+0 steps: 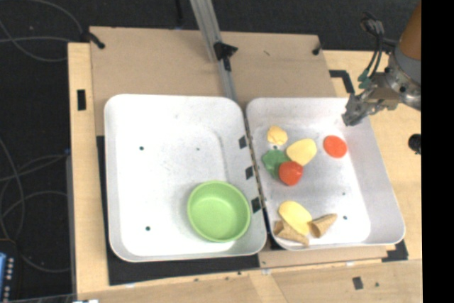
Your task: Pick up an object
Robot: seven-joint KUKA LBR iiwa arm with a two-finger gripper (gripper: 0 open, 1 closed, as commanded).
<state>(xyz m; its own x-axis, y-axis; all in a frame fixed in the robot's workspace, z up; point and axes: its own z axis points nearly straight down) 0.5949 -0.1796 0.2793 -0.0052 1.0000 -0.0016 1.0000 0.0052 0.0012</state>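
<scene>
Seven small toys lie in the right bin (369,174), and any of them could be picked. Near the middle sits a red ball (290,172), touching a green toy (272,160) on its left and a yellow lemon shape (301,150) above it. A small yellow piece (277,135) rests just above the green toy. An orange-red round toy (335,146) lies alone, a bit to the right of the lemon shape. Near the front edge of the bin, a yellow banana-like toy (294,215) lies beside a tan cone (323,224) and a tan waffle piece (289,232). The gripper (355,113) hangs over the back right corner of this bin, apart from all the toys, and nothing is between its fingers; I cannot tell if they are open or closed. The left bin (163,145) holds a green bowl (218,211) near its front right corner. Both bins sit side by side on the bench (142,60), and a grey metal pole (202,3) leans up behind them.
</scene>
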